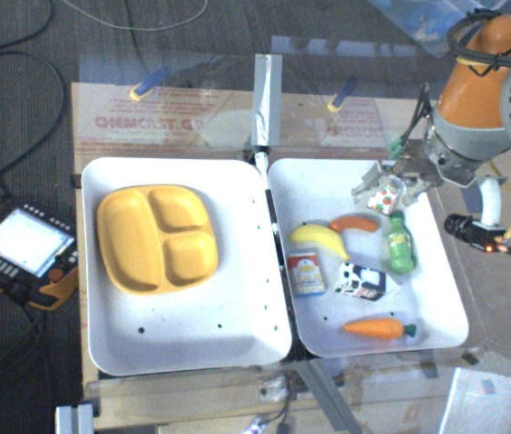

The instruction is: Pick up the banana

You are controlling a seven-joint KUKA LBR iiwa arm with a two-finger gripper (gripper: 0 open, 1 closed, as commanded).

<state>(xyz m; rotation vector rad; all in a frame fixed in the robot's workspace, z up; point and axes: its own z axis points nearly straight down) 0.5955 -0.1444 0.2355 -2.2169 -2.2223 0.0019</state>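
- Banana (319, 239) lies flat in the right bin (436, 328), left of bin centre, nothing gripping it.
- Gripper (391, 186) hangs over the bin's 1 o'clock corner, well apart from the banana. Pincer state: cannot tell, too cluttered at the tip.
- Around the banana: orange-red sausage-like piece (354, 224) touching or just beside it at 2 o'clock, red-label can (307, 274) near at 6 o'clock, black-and-white cow-print item (361, 282) at 4 o'clock.
- Green bottle (401, 243) stands off at 3 o'clock; carrot (380, 329) near the bin's 6 o'clock wall.
- Left bin (237, 333) holds a yellow divided tray (157, 237), three compartments.
- Bins sit side by side on a brown board (174, 125) with faded red print; grey metal strip (266, 102) runs up between them at 12 o'clock.
- Two yellow-and-blue clips (149, 84) on the board's far edge.
- Floor is dark carpet (20, 25) with loose cables (20, 80); pendant with lit screen (24, 247) at 9 o'clock.
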